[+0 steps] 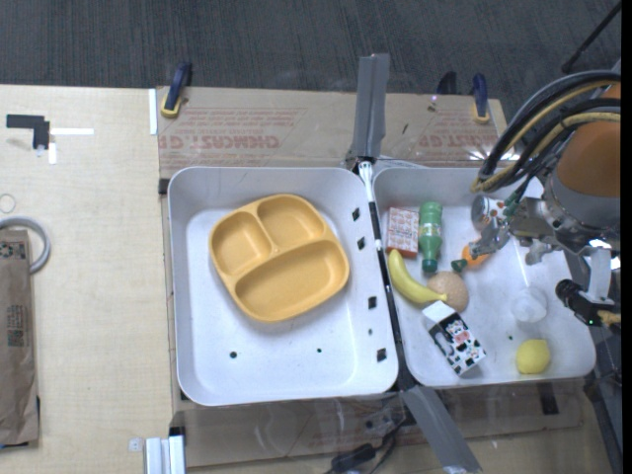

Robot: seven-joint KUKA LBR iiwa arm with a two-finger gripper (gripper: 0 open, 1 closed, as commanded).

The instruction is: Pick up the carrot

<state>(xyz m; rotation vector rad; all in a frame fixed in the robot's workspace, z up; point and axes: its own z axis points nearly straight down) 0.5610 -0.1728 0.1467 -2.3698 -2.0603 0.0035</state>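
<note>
A pale wooden bench [89,294] is seen from above, with dark grey carpet [247,18] beyond its far edge. Two white bins sit side by side on brown cardboard [262,131] (held by blue clamps). The left bin [197,363] carries a yellow divided plate [279,256]. In the right bin [494,363], near its far right corner, the carrot [472,258] is gripped between the fingers of the gripper [486,240], apart from the banana [410,279] and green bottle [430,235].
</note>
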